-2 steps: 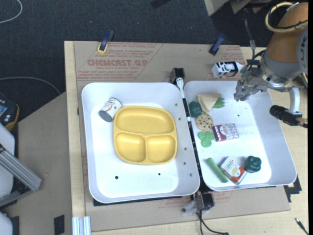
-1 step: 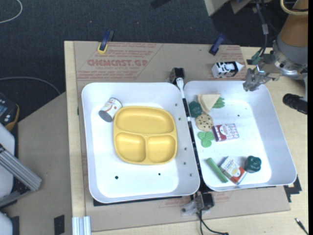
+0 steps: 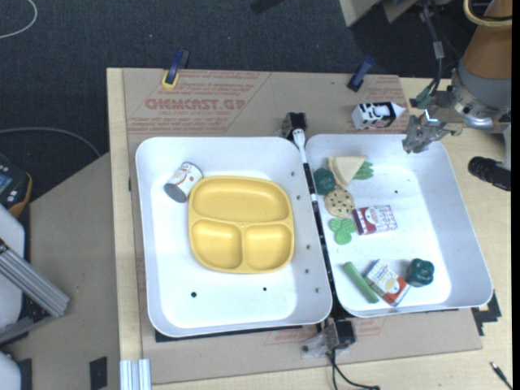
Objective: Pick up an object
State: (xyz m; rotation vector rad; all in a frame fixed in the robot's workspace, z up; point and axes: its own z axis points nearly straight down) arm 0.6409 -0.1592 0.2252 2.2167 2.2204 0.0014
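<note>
Hovering pincer (image 3: pixel 418 136) over right bin's (image 3: pixel 455 218) far rim; can't tell its state. I'd target small carton (image 3: pixel 375 218): light, stiff, lying flat; pinch across short sides.

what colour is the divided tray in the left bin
Yellow: the tray is plain yellow all over, as the camera view shows.

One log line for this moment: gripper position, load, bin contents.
gripper: over right bin's far rim | load: none seen | right bin: small toy foods | left bin: yellow tray, can
</note>
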